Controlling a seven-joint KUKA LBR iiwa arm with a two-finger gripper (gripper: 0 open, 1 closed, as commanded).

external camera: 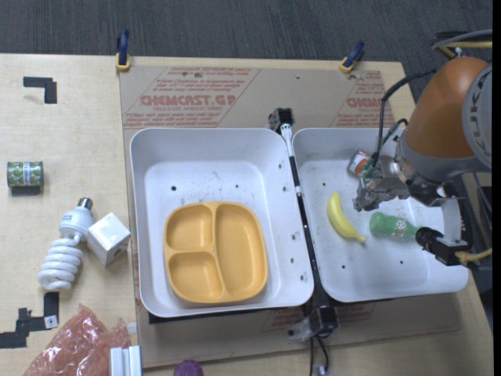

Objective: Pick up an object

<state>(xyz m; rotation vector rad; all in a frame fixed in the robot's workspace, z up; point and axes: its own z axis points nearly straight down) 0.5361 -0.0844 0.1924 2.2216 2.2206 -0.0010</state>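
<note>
1. On the bench we see two shallow white bins side by side: the left bin (149,210) and the right bin (407,276)
2. We see a yellow divided plate (215,251) with three compartments lying flat in the left bin, toward its near side
3. We see a yellow banana (343,218) lying in the right bin, left of centre, its length running from upper left to lower right
4. We see a green bottle (393,225) lying on its side just beside the banana's lower end, to its right
5. We see a small orange and white object (358,163) near the far wall of the right bin, partly hidden by the arm; we cannot tell what it is
6. We see the grey arm with its orange band (442,112) reaching in from the right, over the right bin
7. We see the gripper (368,198) low over the right bin, just right of the banana's upper end and just above the green bottle
8. We cannot tell how the gripper is set, and we see nothing in it
9. We see a spiral light bulb (64,249), a white cube (109,238) and a small green can (24,175) on the bench, left of the bins
</note>
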